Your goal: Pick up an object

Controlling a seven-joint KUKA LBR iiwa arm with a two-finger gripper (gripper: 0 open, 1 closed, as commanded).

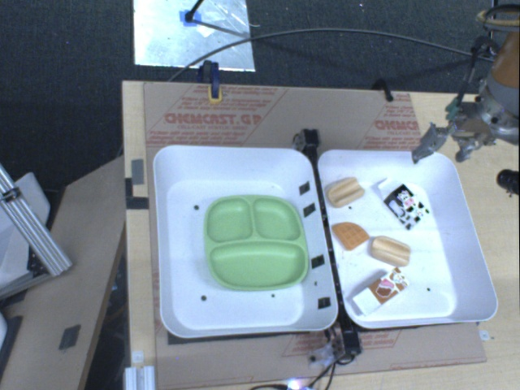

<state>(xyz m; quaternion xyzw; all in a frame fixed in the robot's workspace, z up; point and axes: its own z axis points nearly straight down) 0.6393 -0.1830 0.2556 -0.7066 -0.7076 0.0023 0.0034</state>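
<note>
The gripper (pixel 445 144) hangs over the far right corner of the right bin (pixel 467 218), its two fingers spread apart with nothing between them. Below it, five small things lie loose in that bin: a bread roll (pixel 344 191) near the divider, a black-and-white spotted box (pixel 405 205) closest to the gripper, a flat brown wedge (pixel 351 235), a second roll (pixel 391 250), and a small printed carton (pixel 381 290) toward the near edge. The left bin (pixel 175 218) carries a green divided plate (pixel 255 242), well apart from the arm. From where I stand, the spotted box looks like the handiest pick, since it sits nearest and has bare bin floor around most of it. To do this well, I would want the fingers centred above the box and turned so they close across its narrower sides, then lowered straight down until they bracket it, not clipping its corner. The rolls seem rounder and likelier to slip aside if approached off-centre.
</note>
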